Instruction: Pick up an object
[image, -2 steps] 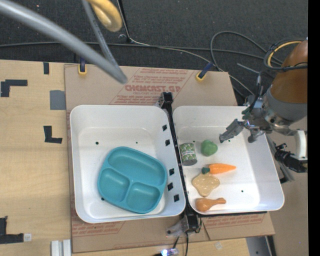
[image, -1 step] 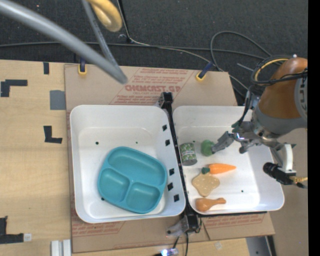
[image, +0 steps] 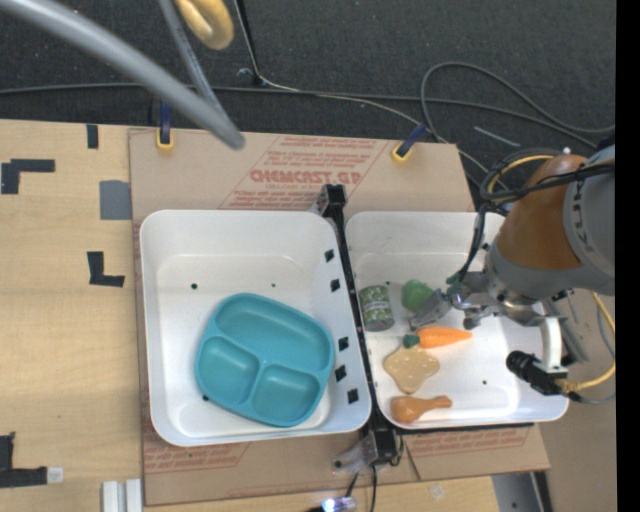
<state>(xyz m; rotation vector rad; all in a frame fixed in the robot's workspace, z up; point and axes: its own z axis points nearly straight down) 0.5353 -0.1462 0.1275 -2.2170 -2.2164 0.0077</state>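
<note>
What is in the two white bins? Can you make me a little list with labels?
left bin: a blue divided plate
right bin: a small green can, a green toy, an orange carrot, a tan flat piece, an orange-brown drumstick shape
arm: reaches into the right bin
gripper: low, beside the green toy and the carrot

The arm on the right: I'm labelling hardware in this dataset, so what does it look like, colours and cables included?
The arm is a bulky rounded grey casing with a wide orange band above the wrist. Below sits a grey metallic wrist block, and the gripper is dark and small. Black and yellow cables loop beside the band, and a black-tipped white fitting hangs below.
</note>
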